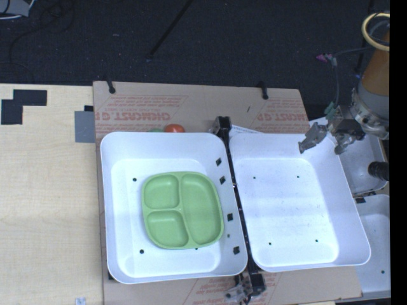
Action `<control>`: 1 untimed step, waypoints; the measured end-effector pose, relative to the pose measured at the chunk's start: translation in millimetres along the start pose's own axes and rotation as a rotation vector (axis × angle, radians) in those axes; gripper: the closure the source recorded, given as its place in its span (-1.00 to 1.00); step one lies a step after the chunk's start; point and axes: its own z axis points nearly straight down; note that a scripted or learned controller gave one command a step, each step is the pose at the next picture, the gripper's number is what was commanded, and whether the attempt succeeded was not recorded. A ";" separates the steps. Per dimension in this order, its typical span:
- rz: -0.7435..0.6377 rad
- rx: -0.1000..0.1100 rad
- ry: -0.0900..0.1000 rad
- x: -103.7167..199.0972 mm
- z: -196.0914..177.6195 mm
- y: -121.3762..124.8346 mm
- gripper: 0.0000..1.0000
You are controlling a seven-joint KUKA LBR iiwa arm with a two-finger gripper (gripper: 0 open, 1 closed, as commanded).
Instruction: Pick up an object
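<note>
While pincer (325, 138) hangs open, holding nothing, over right bin's (299, 259) far corner, green plate (182, 209) lies untouched in left bin (121, 170); pickup not yet begun.

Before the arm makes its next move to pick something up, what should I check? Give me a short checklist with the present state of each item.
1. A target is in reach: green divided plate lies flat in the left bin. Ok.
2. Gripper is over the target: it hangs at the right bin's far right corner. Not ok.
3. Gripper carries nothing: nothing between its fingers. Ok.
4. Fingers spread for a grasp: apart. Ok.
5. Red object behind the left bin is reachable: cannot tell.
</note>
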 end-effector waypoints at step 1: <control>-0.002 -0.011 -0.002 0.1 -7.0 1.8 -1.00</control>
